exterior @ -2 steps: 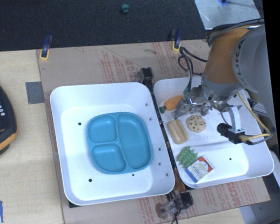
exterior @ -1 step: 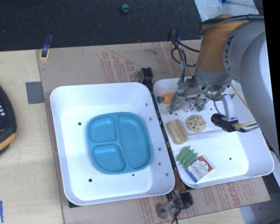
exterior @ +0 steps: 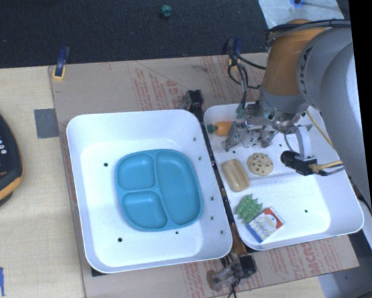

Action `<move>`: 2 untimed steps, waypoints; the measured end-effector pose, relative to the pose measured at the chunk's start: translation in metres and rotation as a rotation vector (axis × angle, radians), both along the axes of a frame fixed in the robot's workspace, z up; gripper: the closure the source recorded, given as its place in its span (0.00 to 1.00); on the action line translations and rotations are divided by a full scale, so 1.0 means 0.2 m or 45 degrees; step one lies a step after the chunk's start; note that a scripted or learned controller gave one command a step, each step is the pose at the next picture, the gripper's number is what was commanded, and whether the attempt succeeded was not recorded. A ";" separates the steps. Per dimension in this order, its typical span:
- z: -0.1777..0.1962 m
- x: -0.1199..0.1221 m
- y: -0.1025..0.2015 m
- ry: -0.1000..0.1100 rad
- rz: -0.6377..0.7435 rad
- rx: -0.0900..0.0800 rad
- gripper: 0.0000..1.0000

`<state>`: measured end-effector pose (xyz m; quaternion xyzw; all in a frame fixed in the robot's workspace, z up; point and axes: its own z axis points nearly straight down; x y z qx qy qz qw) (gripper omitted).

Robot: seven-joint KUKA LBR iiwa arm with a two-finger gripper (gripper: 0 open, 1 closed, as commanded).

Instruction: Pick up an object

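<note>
Grey gripper hangs low over the right bin near the carrot, presumably to grab it.

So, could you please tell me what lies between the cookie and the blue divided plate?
In the camera view, a tan bread roll lies between the cookie and the blue divided plate, along with the bins' adjoining rims.

a blue divided plate sits in a white bin, near a tan dark-speckled cookie and green broccoli.
</note>
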<state>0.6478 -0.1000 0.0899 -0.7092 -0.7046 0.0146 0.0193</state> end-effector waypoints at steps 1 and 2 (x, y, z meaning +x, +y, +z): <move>0.00 0.01 -0.22 -0.017 0.004 0.003 0.00; 0.01 -0.16 -0.08 -0.055 0.013 -0.010 0.00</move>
